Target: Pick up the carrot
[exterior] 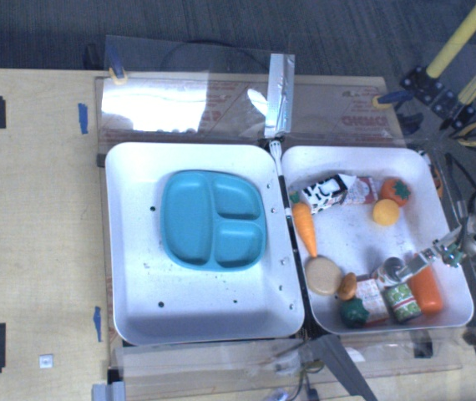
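- Lying along the left wall of the right bin (pixel 438 182), the carrot (pixel 305 228) points its green top toward the far end and its tip toward the near end, apart from the jaws.
- Gripper (pixel 448 251) sits at the right rim of the right bin, well apart from the carrot; arm enters from the right edge.
- State of the jaws: cannot tell, too small and cluttered to read.
- Nothing visible between them.
- Black-and-white carton (pixel 326 191) lies just beyond the carrot's top, at the far side of the bin.
- Tan round cookie-like item (pixel 322 275) sits just below the carrot's tip, near the bin's left wall.
- Yellow lemon-like ball (pixel 386 213) and a small orange fruit with green top (pixel 396 191) sit at the far right part of the bin.
- Orange cylinder (pixel 427 290), green-labelled can (pixel 402 302) and dark green piece (pixel 354 312) crowd the near right corner.
- Left bin (pixel 129 291) holds a blue divided plate (pixel 214 220), centred, three compartments.
- Both bins rest side by side on the bench (pixel 29 224).
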